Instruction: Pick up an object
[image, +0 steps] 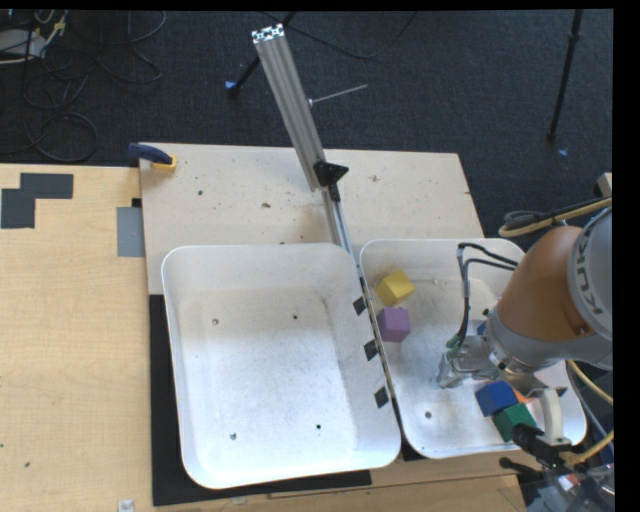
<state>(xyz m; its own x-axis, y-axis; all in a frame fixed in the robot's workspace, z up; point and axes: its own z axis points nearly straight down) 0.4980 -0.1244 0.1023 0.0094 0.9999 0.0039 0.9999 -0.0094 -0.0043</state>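
Nearest the camera, at the front right corner of the right bin (425, 440), a green block (515, 417) lies against the rim, with a blue block (493, 397) touching it just behind. Both are partly covered by the arm's wrist.

The gripper (452, 372) sits low over the right bin's floor, just left of the blue block and apart from it. Its metal fingers point down toward the bin floor — how far they stand open cannot be told at this angle, and nothing is seen between them. The arm (545, 295), with its orange band, comes in over the bin's right rim.

Further back in the same bin, near the divider side, a purple cube (395, 323) rests on the floor. A yellow cube (394, 288) lies just behind it, the two close or touching at a corner. Both are well apart from the gripper.

The left bin (260, 365) shows a bare white floor with a few dark specks.

Behind the bins — a slanted aluminium post (295, 110) rises from the bench (240, 195) at the junction of the two bins. A blue-and-yellow clamp handle (152, 156) sits at the bench's far left corner.
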